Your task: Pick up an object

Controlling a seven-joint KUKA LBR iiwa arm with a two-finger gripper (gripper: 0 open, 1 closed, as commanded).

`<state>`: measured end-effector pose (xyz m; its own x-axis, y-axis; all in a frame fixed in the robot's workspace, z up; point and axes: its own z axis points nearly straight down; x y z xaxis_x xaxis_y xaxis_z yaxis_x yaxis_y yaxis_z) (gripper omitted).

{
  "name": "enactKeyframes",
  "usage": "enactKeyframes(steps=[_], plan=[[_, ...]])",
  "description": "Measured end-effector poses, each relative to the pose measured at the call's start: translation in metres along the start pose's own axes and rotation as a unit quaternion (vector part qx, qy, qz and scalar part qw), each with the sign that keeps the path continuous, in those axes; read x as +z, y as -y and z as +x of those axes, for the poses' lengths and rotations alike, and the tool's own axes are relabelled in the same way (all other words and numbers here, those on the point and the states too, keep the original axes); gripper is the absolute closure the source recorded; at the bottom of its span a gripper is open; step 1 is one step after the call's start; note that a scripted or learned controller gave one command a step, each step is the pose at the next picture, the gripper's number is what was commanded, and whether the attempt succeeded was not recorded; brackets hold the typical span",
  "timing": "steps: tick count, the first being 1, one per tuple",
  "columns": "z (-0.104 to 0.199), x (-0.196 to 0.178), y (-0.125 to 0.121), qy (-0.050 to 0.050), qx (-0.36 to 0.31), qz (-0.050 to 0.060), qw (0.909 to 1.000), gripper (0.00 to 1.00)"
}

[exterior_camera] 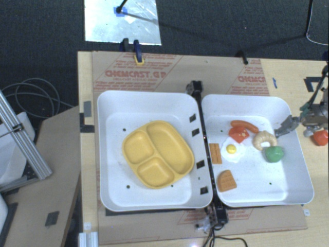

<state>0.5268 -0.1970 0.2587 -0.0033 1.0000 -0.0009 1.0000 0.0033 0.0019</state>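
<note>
Two shallow white bins side by side on the counter [87, 199]: left bin [110, 112] and right bin [293, 189].

In the left bin, one yellow plate [158, 153], divided into three compartments.

In the right bin, seven small food pieces:
- one red sausage [244, 125]
- one red tomato-like piece [238, 135]
- one fried egg [232, 151], white with a yellow yolk
- one pale croissant-like piece [264, 138]
- one green rounded piece [274, 154]
- one flat orange cracker-like strip [215, 154]
- one brown toast-like piece [226, 180]

Beyond the right bin's rim, at the right edge, one more small red piece [321, 137].

One silver sheet [122, 14] on the dark floor above the counter.
</note>
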Motion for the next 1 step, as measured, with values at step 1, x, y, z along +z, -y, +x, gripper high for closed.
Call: enactKeyframes(steps=[1], plan=[[0.0466, 0.1266, 0.0436, -0.004, 0.0, 0.007, 1.0, 0.0]])
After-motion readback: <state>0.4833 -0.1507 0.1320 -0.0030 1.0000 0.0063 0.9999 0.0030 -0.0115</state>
